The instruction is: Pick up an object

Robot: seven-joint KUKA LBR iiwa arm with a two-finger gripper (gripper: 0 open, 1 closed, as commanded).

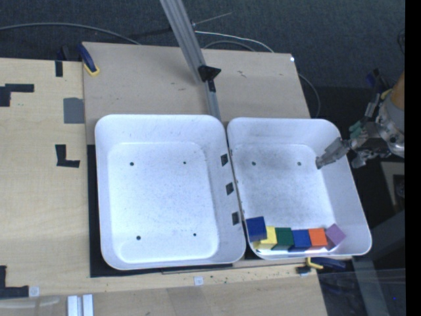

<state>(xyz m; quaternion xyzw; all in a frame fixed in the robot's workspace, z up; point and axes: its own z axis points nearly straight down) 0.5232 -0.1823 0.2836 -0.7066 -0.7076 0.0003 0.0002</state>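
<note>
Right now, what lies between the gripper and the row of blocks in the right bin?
In the camera view, just bare speckled floor of the right bin between the gripper and the row of blocks.

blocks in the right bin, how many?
6, all along the near wall: blue cube, yellow block, green, blue, orange, purple. Some may be hidden underneath.

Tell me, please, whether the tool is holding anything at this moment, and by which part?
Nothing is held: the tool hangs over the right bin's far edge, apart from the blocks along its near wall.
</note>
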